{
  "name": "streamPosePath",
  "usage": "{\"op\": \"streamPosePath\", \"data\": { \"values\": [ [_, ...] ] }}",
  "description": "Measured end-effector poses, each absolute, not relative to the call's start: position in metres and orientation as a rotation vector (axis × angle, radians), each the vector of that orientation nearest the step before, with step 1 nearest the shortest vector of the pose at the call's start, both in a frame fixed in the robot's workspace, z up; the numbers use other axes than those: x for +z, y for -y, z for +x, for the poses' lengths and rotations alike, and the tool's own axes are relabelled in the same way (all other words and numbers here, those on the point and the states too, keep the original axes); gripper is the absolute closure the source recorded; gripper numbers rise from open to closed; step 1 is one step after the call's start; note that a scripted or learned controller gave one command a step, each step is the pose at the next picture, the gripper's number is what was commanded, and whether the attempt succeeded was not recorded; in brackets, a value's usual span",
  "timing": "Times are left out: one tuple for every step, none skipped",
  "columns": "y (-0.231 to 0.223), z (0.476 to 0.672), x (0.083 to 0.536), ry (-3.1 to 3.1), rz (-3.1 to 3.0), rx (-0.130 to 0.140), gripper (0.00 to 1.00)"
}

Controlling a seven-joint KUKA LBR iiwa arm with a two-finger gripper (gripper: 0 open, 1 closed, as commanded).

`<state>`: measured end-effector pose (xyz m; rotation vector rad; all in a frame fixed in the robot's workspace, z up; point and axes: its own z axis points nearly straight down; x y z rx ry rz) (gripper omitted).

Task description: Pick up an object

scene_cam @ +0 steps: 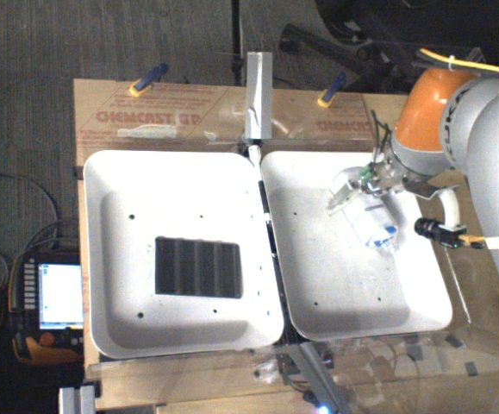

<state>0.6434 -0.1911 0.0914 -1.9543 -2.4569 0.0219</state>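
A black ribbed rectangular pad (197, 267) lies flat in the middle of the left bin (111, 188). In the right bin (318, 266), a small clear object with blue marks (383, 233) rests toward the far right side. My gripper (358, 188) hangs over the far part of the right bin, just up and left of the clear object. The arm's orange band (426, 115) sits above it at the right. Whether the clear object touches the gripper is unclear.
A grey upright post (258, 97) stands behind the seam between the bins. Two clamps (148, 79) (332, 89) hold the brown board at the back. A handheld pendant with a lit screen (53, 296) lies left of the bench.
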Motion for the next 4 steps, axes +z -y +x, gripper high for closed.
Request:
{"op": "streamPosePath", "data": {
  "values": [
    [0.135,0.629,0.091,2.310,-2.146,-0.010,0.00],
    [0.186,0.657,0.199,2.248,-2.198,0.004,0.00],
    [0.182,0.667,0.156,2.046,-2.377,0.010,0.00],
    [0.206,0.623,0.095,2.264,-2.177,-0.001,0.00]
  ]
}}
